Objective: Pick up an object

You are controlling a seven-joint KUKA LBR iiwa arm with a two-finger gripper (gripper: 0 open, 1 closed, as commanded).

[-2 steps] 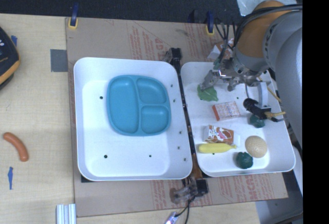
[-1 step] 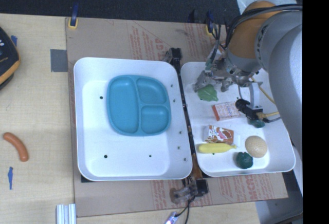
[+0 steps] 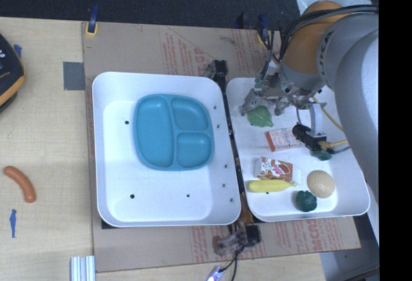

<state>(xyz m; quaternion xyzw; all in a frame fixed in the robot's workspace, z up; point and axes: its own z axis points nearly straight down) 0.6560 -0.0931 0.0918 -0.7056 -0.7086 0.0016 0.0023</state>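
I can't tell how my gripper [image 3: 261, 104] is set, and it might push the leaf [image 3: 260, 117] aside.

Blue tray [image 3: 172, 131], yellow banana [image 3: 270, 187], perhaps green leaf [image 3: 260, 117].

Seen from one fixed camera above the bench, angled down over both white bins [image 3: 103, 144], arm [image 3: 341, 48] entering right.

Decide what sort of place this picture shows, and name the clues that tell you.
Probably a robotics lab bench set up for grasping trials. A robot arm reaches over two white bins, one holding toy food such as a banana, the other a blue divided plate.
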